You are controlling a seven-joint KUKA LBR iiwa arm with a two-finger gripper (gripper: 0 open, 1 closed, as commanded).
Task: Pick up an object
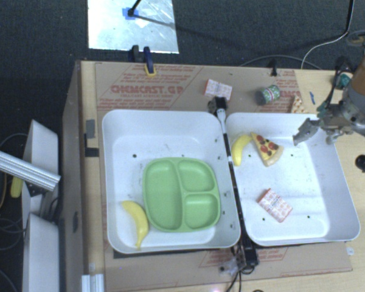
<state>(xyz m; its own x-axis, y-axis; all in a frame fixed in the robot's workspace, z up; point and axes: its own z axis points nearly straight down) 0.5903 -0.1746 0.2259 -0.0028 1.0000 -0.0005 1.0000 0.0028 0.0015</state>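
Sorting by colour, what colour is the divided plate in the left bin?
Light green divided plate, seen in the camera view.

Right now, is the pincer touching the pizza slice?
Apart. The camera view shows bare white bin floor between the pincer and the pizza slice.

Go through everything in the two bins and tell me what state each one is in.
Green plate: flat in the left bin, nothing on it.
Left banana: beside the plate.
Right banana: against the right bin's left wall.
Pizza slice: lying flat.
Red packet: lying flat.
Claw: holding nothing.
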